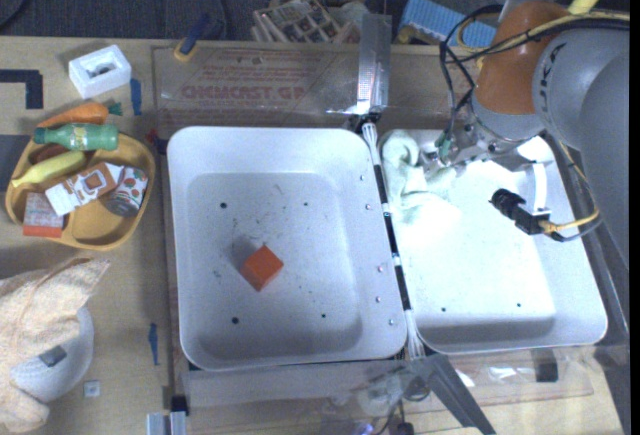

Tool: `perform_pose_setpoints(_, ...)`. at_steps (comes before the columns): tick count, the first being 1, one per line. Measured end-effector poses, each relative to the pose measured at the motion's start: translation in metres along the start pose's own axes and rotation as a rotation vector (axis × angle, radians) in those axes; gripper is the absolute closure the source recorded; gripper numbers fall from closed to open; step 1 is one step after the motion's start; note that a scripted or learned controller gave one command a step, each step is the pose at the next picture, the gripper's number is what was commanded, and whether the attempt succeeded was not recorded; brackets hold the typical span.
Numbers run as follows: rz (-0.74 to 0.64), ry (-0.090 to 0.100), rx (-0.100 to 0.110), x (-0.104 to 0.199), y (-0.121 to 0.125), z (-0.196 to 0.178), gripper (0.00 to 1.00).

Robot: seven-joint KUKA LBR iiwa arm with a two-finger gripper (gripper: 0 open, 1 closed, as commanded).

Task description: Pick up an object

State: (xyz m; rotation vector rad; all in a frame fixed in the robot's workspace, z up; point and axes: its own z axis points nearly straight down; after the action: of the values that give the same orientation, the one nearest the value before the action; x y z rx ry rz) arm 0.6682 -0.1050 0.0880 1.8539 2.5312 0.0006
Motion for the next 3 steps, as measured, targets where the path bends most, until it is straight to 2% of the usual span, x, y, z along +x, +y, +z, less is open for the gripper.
perform_pose_setpoints(1, 0.048, 0.004, 0.003, 0.049, -0.08, -0.098, 0.0)
perform_pose_setpoints(2, 0.201, 0.001, -0.008, 0.013, -0.063, -0.004, 0.0)
perform_pose_setpoints(3, 0.205, 0.001, -0.013, 0.011, -0.062, -0.015, 1.0)
